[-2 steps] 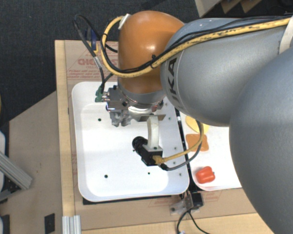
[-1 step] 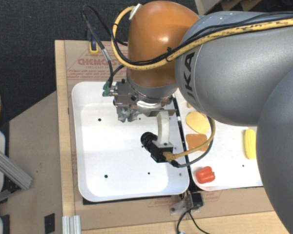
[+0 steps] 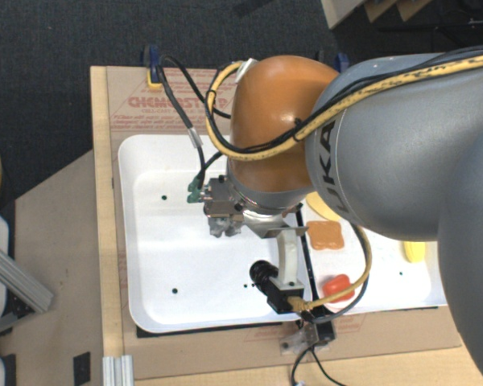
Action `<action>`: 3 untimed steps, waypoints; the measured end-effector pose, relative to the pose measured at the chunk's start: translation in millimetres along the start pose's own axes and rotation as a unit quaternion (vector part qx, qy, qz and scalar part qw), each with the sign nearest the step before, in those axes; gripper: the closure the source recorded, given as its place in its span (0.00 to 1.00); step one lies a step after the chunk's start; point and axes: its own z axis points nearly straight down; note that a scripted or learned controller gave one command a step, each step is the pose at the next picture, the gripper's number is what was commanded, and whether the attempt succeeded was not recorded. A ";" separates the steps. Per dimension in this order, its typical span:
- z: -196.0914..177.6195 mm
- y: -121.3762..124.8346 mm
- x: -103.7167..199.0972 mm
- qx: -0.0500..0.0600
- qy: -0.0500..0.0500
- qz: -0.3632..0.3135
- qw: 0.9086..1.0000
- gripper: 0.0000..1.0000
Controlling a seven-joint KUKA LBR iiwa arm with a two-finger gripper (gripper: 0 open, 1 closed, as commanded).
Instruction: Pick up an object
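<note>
My gripper (image 3: 223, 225) hangs over the middle of the left white bin (image 3: 157, 240), below the arm's orange band (image 3: 278, 119). In the right bin, just past the divider, lie an orange block (image 3: 325, 234) and a red piece (image 3: 337, 285). A yellow piece (image 3: 414, 252) sits further right, partly hidden by the arm. Another yellow sliver (image 3: 320, 210) peeks out from under the arm above the orange block. Nothing is visible in the gripper.
The grey arm (image 3: 402, 135) covers most of the right bin. A black fitting with a yellow cable (image 3: 270, 286) hangs near the bins' front edge by the divider. Cables (image 3: 185, 111) run over the bench's brown back edge.
</note>
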 end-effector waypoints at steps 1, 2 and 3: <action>-116.5 3.5 -40.3 -0.011 0.003 0.001 1.000 1.00; -18.5 21.4 37.9 0.001 0.000 -0.004 1.000 1.00; -161.6 52.8 33.6 -0.013 0.004 -0.001 1.000 1.00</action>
